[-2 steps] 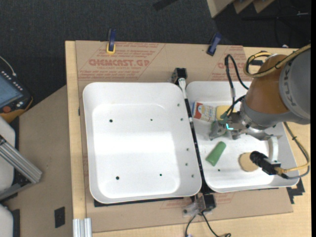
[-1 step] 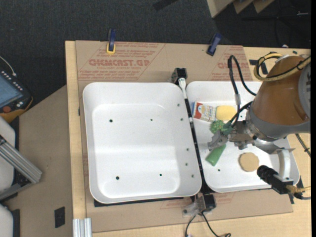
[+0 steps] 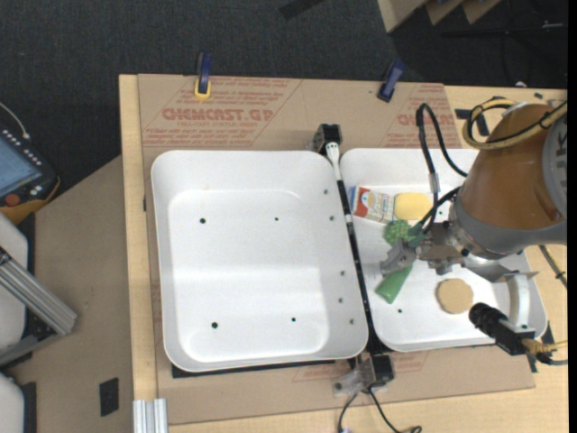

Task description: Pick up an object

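Note:
My gripper (image 3: 407, 253) is low in the right bin (image 3: 424, 332), near that bin's left wall. It sits right over a green object (image 3: 392, 285), whose lower end sticks out below the gripper while another green bit (image 3: 398, 233) shows just above it. The gripper covers the stretch between them, so I cannot tell whether the green object is held. A red and white carton (image 3: 369, 204) and a yellow lump (image 3: 414, 206) lie just behind the gripper. A tan round disc (image 3: 454, 295) lies to its right, under the wrist.
The left bin (image 3: 180, 332) lies beside the right one, with a black divider rail (image 3: 352, 251) between them. The grey and orange arm (image 3: 514, 188) covers the right bin's right side. Black cables (image 3: 431, 161) loop over its back edge.

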Available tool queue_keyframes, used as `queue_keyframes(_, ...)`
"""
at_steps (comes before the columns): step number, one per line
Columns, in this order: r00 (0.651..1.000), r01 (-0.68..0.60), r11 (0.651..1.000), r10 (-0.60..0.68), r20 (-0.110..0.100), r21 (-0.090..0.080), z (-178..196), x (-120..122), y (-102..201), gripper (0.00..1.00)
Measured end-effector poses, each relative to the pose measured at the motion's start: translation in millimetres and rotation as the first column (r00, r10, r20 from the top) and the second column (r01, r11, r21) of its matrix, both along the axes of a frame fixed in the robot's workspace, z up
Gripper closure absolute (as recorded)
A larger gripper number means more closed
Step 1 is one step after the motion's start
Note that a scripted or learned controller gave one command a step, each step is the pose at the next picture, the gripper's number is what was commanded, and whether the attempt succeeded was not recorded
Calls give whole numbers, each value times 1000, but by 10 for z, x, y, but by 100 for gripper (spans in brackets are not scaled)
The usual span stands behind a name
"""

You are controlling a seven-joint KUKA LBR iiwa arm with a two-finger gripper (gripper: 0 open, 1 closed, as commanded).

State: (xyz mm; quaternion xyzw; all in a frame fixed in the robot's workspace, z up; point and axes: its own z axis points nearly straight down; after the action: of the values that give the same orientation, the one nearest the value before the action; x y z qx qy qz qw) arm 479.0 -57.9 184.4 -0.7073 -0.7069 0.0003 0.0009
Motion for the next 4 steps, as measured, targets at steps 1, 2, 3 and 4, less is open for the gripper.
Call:
queue_keyframes(1,1000,0,1000,0,0,0,0,0,0,0)
queue_keyframes(2,1000,0,1000,0,0,0,0,0,0,0)
queue_keyframes(3,1000,1,1000,-1,0,0,-652,161,-421,0)
queue_keyframes(4,1000,0,1000,0,-2,1,-1010,127,-394,0)
